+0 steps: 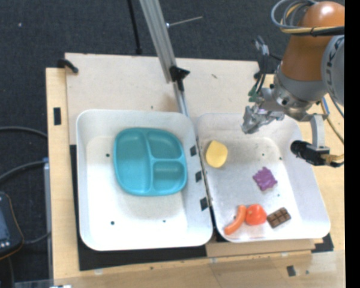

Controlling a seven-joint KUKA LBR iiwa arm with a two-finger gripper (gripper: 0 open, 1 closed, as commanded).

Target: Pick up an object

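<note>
Four objects lie untouched in right bin [300, 179] | gripper [252, 123] hovers above, finger state unclear | pick pending

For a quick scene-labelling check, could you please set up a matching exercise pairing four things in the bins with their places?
Things:
1. teal plate
2. yellow piece
3. purple piece
4. brown piece

Places:
A. right bin, near its front right corner
B. left bin, about the middle
C. right bin, by the wall shared with the left bin
D. right bin, about the middle, between the yellow and brown pieces

Pairs: 1-B, 2-C, 3-D, 4-A
</note>
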